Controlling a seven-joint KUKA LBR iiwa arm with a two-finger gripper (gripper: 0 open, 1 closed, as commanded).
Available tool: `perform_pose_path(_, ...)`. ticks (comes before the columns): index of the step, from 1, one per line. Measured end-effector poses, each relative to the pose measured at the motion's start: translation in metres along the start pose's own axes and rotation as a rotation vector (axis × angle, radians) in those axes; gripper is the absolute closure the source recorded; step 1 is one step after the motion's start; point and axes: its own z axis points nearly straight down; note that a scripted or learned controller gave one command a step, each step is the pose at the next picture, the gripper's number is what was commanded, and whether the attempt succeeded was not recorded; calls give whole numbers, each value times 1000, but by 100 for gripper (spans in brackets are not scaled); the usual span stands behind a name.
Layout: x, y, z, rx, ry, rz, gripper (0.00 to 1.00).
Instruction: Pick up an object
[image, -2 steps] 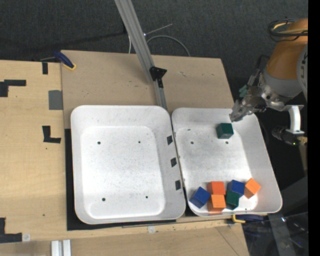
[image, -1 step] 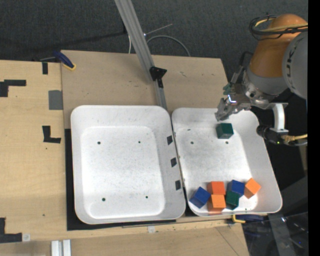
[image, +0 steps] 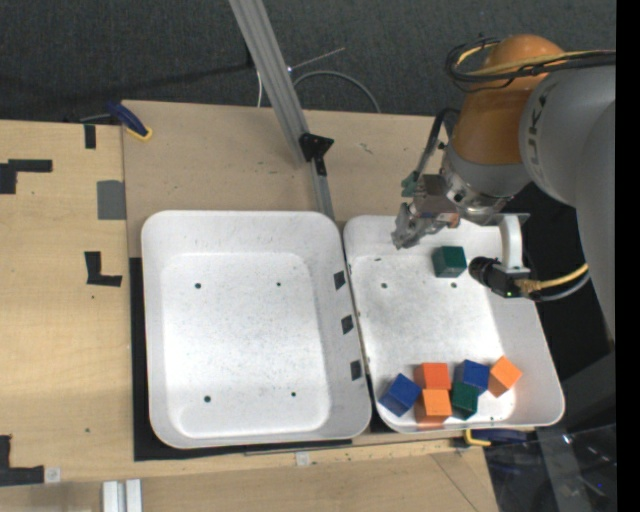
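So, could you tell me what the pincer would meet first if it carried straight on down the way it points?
Probably the bare floor of the right bin near its far edge. The pincer points down beside the green block, apparently apart from it; depth is unclear.

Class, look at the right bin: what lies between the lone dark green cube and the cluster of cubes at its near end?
Nothing: the camera view shows only bare speckled white bin floor between the dark green cube and the cluster.

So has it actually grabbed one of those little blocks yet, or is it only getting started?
Nothing looks picked up yet. The pincer hangs over the far end of the right bin, just left of a lone green block, with no block seen between its tips. Six more blocks, blue, orange and green, sit clustered at the near end. Closing on a block and lifting it are left.
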Motion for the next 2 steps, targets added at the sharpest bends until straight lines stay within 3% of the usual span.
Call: perform_pose_path(2,106,-28,-15,0,0,-1,100)
